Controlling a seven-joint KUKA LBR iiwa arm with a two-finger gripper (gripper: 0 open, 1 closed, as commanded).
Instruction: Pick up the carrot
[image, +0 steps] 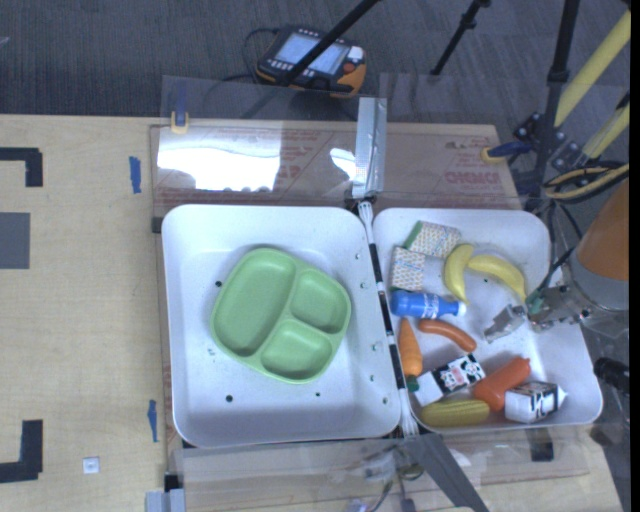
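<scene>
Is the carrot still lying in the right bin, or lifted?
Lying in the bin. The carrot rests flat by the right bin's left wall; the gripper is apart from it.

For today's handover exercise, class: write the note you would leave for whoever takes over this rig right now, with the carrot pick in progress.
Gripper: over the right bin, near the bananas, holding nothing; finger state unclear.
Carrot: lying at the right bin's left edge, just below the blue bottle, beside a sausage.
Green plate: in the left bin.
Done: nothing picked yet.
Left: move left to the carrot, grasp it, lift it.
</scene>
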